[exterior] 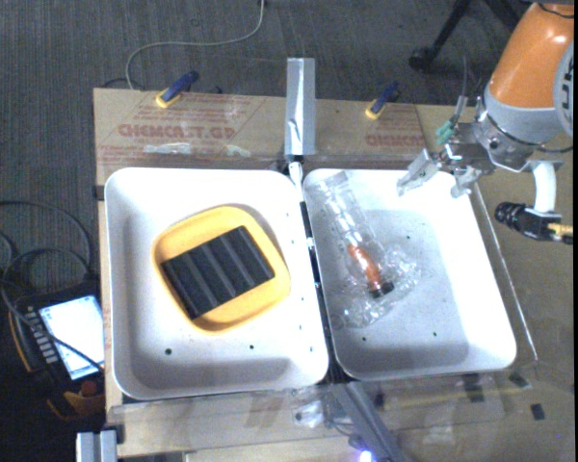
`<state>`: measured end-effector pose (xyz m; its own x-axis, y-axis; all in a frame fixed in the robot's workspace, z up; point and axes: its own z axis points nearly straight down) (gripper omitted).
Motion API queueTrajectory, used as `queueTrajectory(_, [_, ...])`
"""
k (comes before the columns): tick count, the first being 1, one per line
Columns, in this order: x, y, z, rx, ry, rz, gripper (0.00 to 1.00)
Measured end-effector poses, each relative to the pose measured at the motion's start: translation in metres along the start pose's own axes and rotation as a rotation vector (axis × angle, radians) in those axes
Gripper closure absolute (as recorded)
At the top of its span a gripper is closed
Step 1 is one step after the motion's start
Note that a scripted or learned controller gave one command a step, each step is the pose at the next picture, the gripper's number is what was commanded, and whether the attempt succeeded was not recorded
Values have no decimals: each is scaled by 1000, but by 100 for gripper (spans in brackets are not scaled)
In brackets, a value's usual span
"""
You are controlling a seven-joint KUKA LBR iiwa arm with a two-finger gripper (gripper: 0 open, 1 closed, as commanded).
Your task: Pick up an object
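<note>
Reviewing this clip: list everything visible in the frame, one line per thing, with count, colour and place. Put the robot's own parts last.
bins: two, white, side by side on the bench.
yellow tray: one, yellow with a black ribbed insert, in the left-hand bin.
clear plastic packet: one, see-through with an orange and black item inside, in the right-hand bin.
cardboard sheet: one, brown, under the bins' far edge.
clamps: two, blue and yellow, on the cardboard's far edge.
tablet: one, lit screen, on the floor beside the yellow tray's bin.
arm: one, grey and orange, upper right.
pincer: one, over the packet bin's far edge, holding nothing.
</note>
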<state>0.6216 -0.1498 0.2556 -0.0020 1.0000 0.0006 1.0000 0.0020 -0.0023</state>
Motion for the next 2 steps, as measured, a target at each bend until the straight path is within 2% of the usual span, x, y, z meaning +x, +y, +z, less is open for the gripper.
queueTrajectory(1, [54, -45, 107, 1, 0, -1, 0])
queueTrajectory(2, [38, -17, 160, -22, -5, -150, 0])
